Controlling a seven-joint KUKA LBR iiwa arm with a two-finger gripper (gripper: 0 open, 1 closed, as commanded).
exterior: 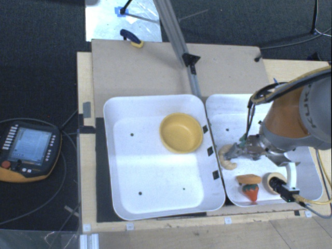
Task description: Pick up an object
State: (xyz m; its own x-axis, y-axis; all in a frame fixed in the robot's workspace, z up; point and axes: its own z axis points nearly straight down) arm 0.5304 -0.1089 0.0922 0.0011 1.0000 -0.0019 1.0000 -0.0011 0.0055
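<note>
My gripper (230, 152) hangs low at the left side of the right bin (228, 108), reaching in from the right below the orange-banded wrist. Directly beneath its tip lies a pale, curved crescent-shaped object (228, 163), touching or nearly touching it. Nearer the bin's front edge lie a small orange-brown piece (248, 179), a red strawberry-like toy (251, 191) and a pale ring (274, 182). A yellow bowl (181, 133) stands upright in the left bin (145, 191), at its back right.
A slanted metal pole (179, 40) with a black clamp crosses the board behind the bins. The ridge between the bins runs just left of the gripper. A control pendant (27, 150) lies on the floor at far left.
</note>
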